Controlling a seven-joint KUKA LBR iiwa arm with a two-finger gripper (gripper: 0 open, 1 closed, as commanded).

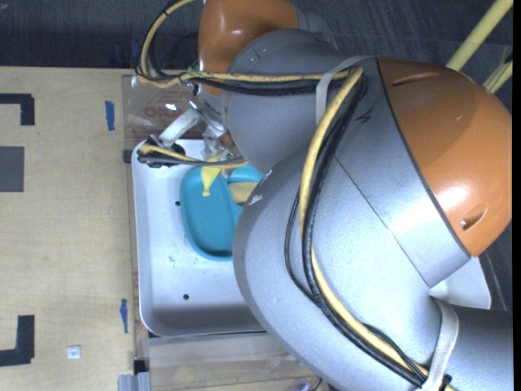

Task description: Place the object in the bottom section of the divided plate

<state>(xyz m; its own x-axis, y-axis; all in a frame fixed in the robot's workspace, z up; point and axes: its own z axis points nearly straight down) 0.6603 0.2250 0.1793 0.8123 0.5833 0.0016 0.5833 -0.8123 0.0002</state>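
I saw the tool (213, 141) low over the upper end of the white bin (159, 251), mostly hidden by the grey arm (358, 243); I could not tell its state; a small yellow object (209, 179) lay just below it, seemingly on the blue divided plate (207, 218), though which section was unclear; the wooden tabletop (65, 218) stretched away left.

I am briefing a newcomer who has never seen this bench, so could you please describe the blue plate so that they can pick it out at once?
Start from the white bin beside the pale wooden board. In its upper part, partly under the big grey arm, lies the blue plate. It is the bin's one turquoise thing, with a small yellow object at its top edge.
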